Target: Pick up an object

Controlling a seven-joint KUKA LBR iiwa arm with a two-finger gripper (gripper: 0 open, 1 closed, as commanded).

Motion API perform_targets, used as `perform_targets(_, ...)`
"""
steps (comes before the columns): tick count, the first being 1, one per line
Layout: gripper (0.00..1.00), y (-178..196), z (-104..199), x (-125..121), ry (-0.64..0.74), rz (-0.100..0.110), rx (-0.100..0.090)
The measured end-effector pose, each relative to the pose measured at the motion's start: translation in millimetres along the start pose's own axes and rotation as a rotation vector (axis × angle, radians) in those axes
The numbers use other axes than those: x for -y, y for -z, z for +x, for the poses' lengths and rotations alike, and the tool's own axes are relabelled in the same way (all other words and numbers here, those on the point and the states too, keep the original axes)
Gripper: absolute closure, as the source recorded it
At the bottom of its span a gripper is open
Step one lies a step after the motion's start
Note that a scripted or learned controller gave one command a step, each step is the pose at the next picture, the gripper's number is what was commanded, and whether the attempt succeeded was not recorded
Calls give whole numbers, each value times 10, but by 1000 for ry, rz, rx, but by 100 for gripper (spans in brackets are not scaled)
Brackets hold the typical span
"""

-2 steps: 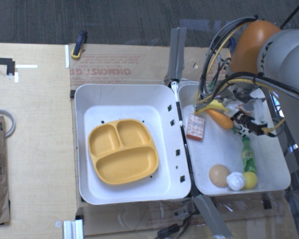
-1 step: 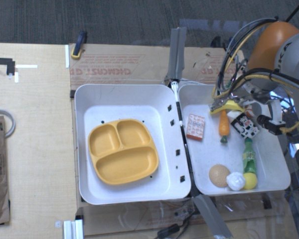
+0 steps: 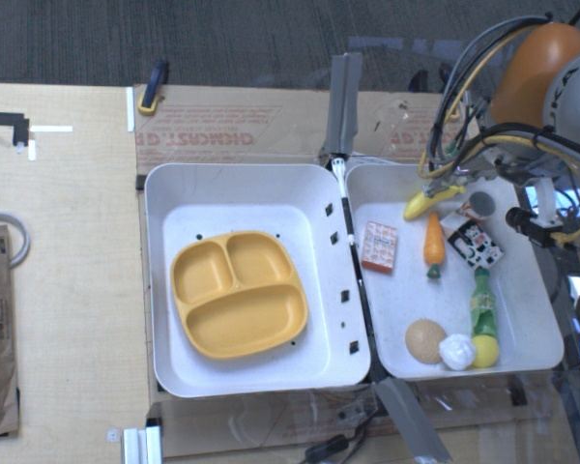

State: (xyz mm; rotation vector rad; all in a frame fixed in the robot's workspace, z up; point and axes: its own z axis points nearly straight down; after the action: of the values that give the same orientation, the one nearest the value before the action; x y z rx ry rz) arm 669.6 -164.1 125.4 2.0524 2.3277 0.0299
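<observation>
Camera view
Arm: grey links, glossy orange band (image 3: pixel 546 66), bundled black and yellow cables looping over the right bin's (image 3: pixel 541 288) far corner.
Gripper (image 3: pixel 461 174): dark metal head low over that corner; finger spread cannot be told, cables and housing mask the tips.
Banana (image 3: pixel 431 199): smooth yellow, curved, just left of and below the gripper tip, touching or nearly so; contact unclear.
Carrot (image 3: pixel 433 241): orange, tapered, green stub at its near end, lying just nearer than the banana.
Black-and-white block (image 3: pixel 475 243): boxy, spotted, tilted, nearer than the tip.
Red-white packet (image 3: pixel 379 246): flat, rectangular, printed, well left of the tip.
Green bottle (image 3: pixel 481 300): slim, glossy, lengthwise toward the near wall.
Near-wall cluster: tan matte egg shape (image 3: pixel 425 339), crumpled white lump (image 3: pixel 456 352), yellow ball (image 3: pixel 484 352), touching in a row.
Left bin (image 3: pixel 159 288): shallow white plastic, rounded corners.
Yellow plate (image 3: pixel 238 293): matte, three compartments, rounded square, far left of the gripper.
</observation>
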Motion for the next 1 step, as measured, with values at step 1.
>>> perform_targets(1,0,-82,14,38,0,12,-4)
